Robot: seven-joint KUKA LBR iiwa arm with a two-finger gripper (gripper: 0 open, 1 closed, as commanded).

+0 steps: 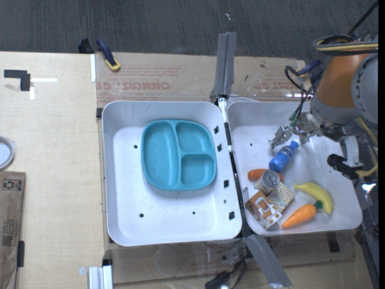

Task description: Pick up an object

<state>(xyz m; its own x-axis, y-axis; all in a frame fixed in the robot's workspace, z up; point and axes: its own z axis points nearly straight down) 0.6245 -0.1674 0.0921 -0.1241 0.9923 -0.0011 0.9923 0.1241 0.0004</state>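
Note:
In the right bin [337,221] a blue bottle [283,158] lies at a slant near the middle. Just beyond its cap hangs my gripper [284,137], its fingers spread open with nothing between them. Toward the bin's front lie a yellow banana [316,192], an orange carrot [299,216], a small patterned box [264,209], a silver can [272,180] and a small orange piece [257,174]. The grey arm with its orange band [337,80] reaches in from the right.
The left bin [120,179] holds a teal divided plate [179,155]. A grey divider post [225,62] stands between the bins at the back. Cables [346,161] hang along the right bin's right side. Tape roll [5,154] and a blue-yellow clamp [108,56] lie on the bench.

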